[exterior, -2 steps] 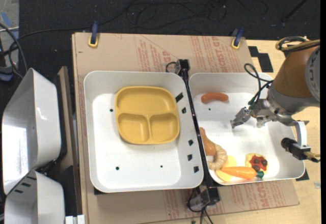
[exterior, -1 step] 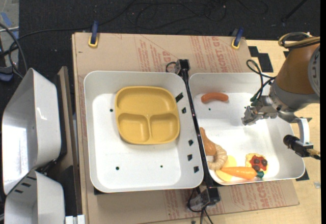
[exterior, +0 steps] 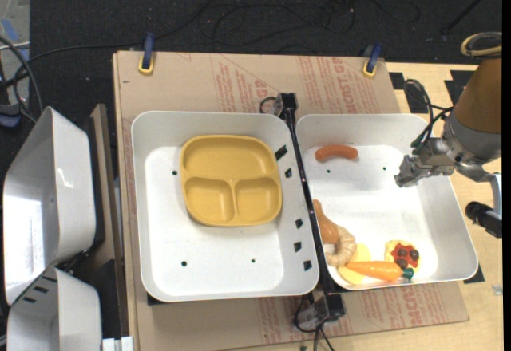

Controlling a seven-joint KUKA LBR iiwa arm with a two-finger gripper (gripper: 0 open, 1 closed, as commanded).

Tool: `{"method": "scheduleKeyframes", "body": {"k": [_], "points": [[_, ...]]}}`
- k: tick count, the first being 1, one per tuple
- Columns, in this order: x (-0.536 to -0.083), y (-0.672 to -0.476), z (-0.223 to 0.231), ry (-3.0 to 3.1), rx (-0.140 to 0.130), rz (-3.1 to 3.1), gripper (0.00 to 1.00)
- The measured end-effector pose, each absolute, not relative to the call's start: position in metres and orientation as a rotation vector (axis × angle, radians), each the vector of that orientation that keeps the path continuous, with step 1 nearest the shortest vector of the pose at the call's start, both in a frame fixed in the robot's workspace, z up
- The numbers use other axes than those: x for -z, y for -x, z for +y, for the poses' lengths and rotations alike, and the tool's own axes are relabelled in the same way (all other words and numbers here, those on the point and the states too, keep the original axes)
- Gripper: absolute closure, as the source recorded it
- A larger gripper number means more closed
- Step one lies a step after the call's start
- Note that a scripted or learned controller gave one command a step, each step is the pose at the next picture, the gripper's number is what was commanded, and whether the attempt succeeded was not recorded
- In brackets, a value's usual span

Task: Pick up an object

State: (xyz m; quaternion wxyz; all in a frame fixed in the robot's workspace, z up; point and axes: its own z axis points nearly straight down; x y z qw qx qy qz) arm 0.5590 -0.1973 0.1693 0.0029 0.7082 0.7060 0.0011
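The claw (exterior: 409,172) is seen at the right bin's (exterior: 431,218) upper right. Its state cannot be told. A sausage (exterior: 336,153) lies to its left.

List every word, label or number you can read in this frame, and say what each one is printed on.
Red print on the brown board, behind the bins: upside down and slanted, too blurred to read.
Red print on the same board, along its front right edge: too blurred to read.
Yellow divided plate, left bin, right bin: no text visible.
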Motion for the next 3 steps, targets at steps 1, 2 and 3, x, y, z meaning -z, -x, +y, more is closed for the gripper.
{"method": "scheduleKeyframes", "body": {"k": [1, 2, 3], "points": [[-0.223, -0.569, -0.204, -2.215, -0.004, 2.219, 1.00], [-0.287, -0.572, -0.203, -2.212, -0.005, 2.220, 1.00], [-0.281, -0.562, -0.140, -2.214, -0.001, 2.233, 1.00]]}}
